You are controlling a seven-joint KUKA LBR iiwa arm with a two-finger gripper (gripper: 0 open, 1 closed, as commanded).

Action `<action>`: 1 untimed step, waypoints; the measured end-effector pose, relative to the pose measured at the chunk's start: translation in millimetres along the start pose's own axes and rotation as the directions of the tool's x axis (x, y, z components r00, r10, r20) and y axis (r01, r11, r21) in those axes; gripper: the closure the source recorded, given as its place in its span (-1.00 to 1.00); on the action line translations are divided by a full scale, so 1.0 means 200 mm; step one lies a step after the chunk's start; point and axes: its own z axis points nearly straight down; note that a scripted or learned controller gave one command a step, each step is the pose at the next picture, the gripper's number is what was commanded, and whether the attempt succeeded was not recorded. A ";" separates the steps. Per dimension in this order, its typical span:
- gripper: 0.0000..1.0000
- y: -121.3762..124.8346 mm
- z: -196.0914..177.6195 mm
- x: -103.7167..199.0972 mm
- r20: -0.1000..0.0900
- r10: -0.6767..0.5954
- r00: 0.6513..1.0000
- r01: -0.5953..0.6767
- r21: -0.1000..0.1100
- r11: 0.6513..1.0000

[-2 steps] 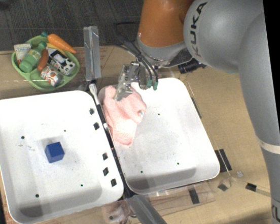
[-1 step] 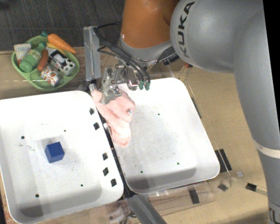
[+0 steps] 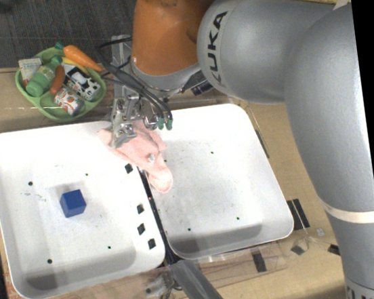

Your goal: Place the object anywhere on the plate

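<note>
Pink and soft, the cloth-like object (image 3: 148,154) lies draped over the seam between the left bin (image 3: 16,202) and the right bin (image 3: 247,192), its long axis running from the upper left down to a rounded end at the lower right. Your gripper (image 3: 134,121) hangs right over its upper end, and you cannot tell how the jaws stand, since cables and metal parts blur together there. A blue cube (image 3: 73,202) sits in the left bin. A green bowl (image 3: 37,103) of toy food rests on the counter (image 3: 291,159) behind.
</note>
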 end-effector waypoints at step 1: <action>1.00 0.26 -0.01 0.02 0.003 0.000 1.000 0.000 -0.001 1.000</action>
